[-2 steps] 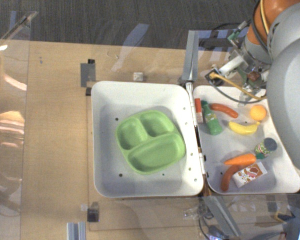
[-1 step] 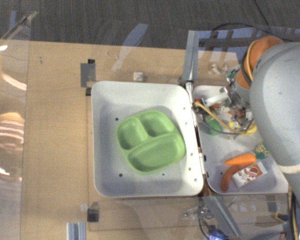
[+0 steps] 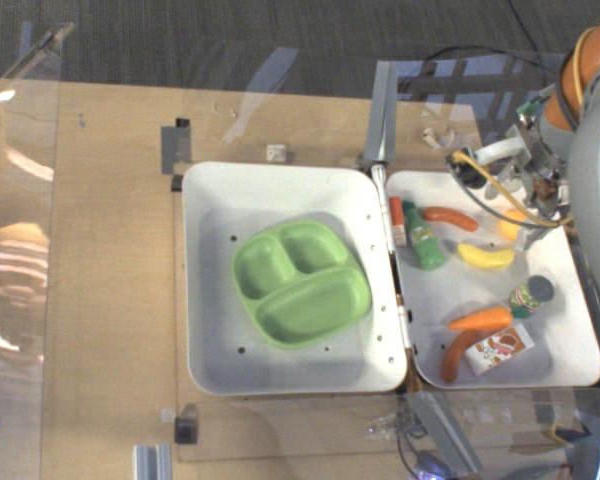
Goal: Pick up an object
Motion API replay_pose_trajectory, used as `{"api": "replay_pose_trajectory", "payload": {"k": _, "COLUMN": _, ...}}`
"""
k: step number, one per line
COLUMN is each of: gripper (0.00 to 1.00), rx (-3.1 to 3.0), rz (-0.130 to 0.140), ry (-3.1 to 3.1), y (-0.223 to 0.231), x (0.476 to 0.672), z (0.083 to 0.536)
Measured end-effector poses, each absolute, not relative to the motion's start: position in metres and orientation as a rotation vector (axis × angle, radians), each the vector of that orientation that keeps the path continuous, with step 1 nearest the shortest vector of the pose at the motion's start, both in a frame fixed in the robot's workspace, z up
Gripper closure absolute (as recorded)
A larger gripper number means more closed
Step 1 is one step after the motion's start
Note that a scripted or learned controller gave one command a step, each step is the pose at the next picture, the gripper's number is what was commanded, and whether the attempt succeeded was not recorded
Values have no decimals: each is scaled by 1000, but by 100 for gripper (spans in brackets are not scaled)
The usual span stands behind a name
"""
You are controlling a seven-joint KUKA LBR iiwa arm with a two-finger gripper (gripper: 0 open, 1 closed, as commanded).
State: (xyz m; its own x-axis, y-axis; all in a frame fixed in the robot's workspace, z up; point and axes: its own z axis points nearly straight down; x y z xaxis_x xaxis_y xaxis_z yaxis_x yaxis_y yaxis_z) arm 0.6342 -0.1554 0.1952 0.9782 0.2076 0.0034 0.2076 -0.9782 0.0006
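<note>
The right bin [image 3: 570, 368] holds several toy foods. A green bottle [image 3: 424, 244] lies near its left wall, with a red sausage [image 3: 450, 218] beside it and a yellow banana [image 3: 486, 257] in the middle. Lower down lie an orange carrot [image 3: 479, 319], a small green can [image 3: 529, 296], a red-and-white carton [image 3: 498, 349] and an orange-brown sausage [image 3: 452, 356]. My gripper [image 3: 536, 190] hangs over the bin's far right corner, above a small yellow-orange piece [image 3: 509, 231]. Cables and the wrist hide its tips.
The left bin [image 3: 205, 298] carries a green divided plate [image 3: 300, 282]. A metal post [image 3: 382, 118] stands behind the gap between the bins. Black and yellow cables [image 3: 480, 180] loop over the right bin's far edge. The wooden bench [image 3: 90, 268] stretches to the left.
</note>
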Motion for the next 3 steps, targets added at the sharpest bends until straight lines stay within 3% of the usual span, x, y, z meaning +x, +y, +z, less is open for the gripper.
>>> {"api": "replay_pose_trajectory", "payload": {"k": 1, "gripper": 0, "rx": 3126, "rz": -3, "ry": 324, "y": -105, "x": 658, "z": 126}}
{"api": "replay_pose_trajectory", "payload": {"k": 2, "gripper": 0, "rx": 3126, "rz": 4, "ry": 323, "y": -158, "x": 600, "z": 158}}
{"api": "replay_pose_trajectory", "payload": {"k": 3, "gripper": 0, "rx": 3124, "rz": 12, "ry": 339, "y": -97, "x": 647, "z": 102}}
